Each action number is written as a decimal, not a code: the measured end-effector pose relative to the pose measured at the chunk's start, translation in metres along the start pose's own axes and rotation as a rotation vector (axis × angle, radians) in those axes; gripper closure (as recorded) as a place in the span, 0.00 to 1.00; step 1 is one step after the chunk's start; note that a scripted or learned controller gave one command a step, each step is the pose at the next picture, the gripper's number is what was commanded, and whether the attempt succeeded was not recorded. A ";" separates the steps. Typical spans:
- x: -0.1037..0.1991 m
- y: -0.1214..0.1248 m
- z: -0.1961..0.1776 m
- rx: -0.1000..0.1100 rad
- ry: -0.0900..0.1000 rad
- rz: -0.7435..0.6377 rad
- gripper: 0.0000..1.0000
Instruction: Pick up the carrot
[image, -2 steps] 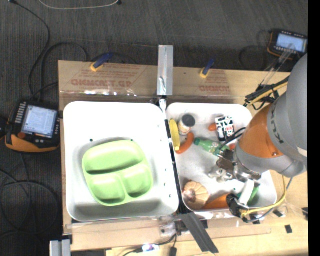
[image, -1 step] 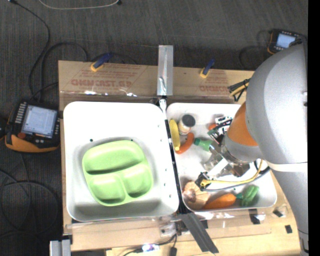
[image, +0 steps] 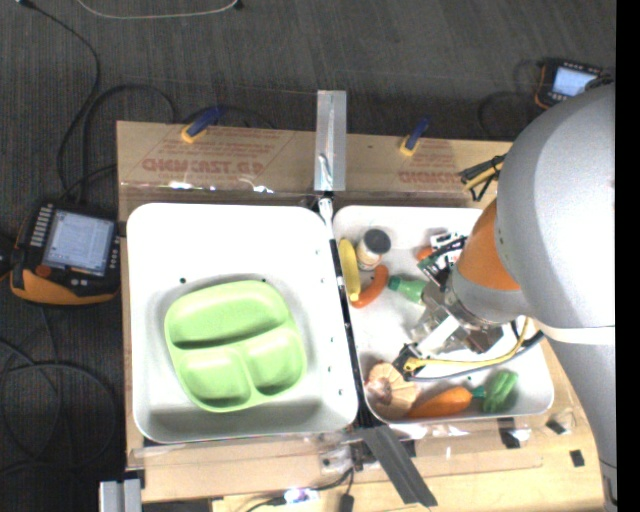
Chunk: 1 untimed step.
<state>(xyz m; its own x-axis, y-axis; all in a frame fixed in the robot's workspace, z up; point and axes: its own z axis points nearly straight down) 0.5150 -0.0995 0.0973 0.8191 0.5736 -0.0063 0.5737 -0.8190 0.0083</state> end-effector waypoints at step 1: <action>0.017 -0.081 -0.086 0.010 0.000 -0.039 1.00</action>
<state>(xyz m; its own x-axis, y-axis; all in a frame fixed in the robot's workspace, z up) 0.4822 -0.0225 0.1823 0.7961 0.6051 -0.0068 0.6051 -0.7962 -0.0023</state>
